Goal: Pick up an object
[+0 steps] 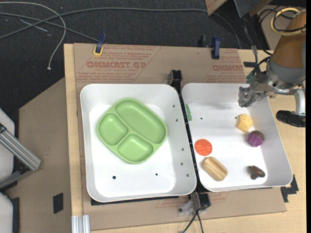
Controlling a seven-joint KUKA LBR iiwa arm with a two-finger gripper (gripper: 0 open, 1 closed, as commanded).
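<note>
We see the gripper point(246, 99) w/ jaw state unreadable, nothing btwn them; yellow corn cob point(245, 122) lies just below, long axis roughly upright.

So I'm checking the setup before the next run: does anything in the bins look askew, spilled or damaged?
Nothing stands out. The green divided plate lies flat, though turned at an angle, in the left bin. The toy foods lie apart in the right bin, none spilled.

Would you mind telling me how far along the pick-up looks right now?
Done: nothing lifted. In hand: the gripper hangs over the right bin, above the yellow piece. Left: descend, grasp and lift; the purple piece and orange disc lie untouched.
</note>
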